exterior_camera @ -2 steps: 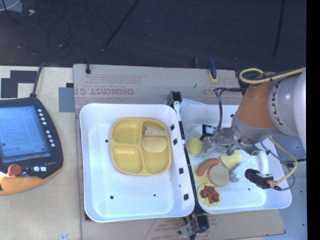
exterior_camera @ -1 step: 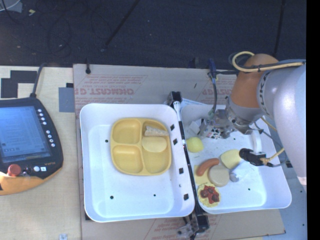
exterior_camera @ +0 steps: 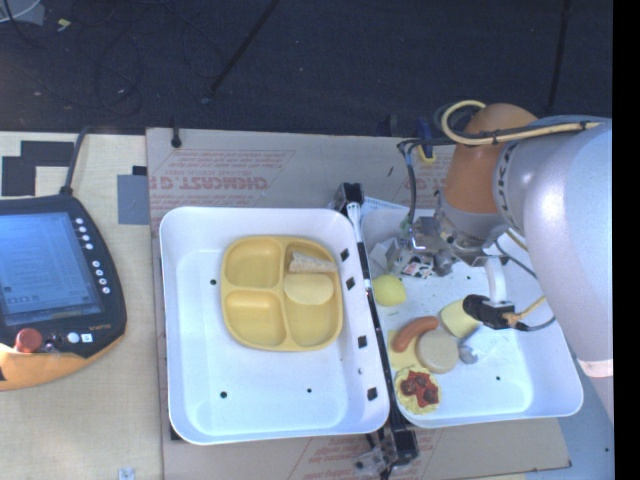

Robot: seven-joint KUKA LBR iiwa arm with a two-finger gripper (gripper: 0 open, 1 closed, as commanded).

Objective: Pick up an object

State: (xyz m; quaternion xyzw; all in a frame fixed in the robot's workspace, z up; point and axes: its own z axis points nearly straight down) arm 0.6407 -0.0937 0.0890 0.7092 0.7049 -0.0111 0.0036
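My gripper (exterior_camera: 418, 261) hangs low over the far left part of the right bin (exterior_camera: 540, 393), under the orange wrist band. Just below and left of it lies a small yellow-green ball (exterior_camera: 388, 290). Further toward the front lie a reddish sausage (exterior_camera: 413, 332), a round beige disc (exterior_camera: 437, 351), a pale yellow block (exterior_camera: 459, 318) and a yellow piece with a red top (exterior_camera: 419, 389). I see nothing held in the gripper.
The left bin (exterior_camera: 200, 388) holds a yellow divided plate (exterior_camera: 256, 318) with a pale round piece (exterior_camera: 309, 289) and a beige slice (exterior_camera: 312, 262) in its right compartments. A teach pendant (exterior_camera: 55, 278) lies left of the bins. The grey arm (exterior_camera: 565, 238) covers the right bin's far right.
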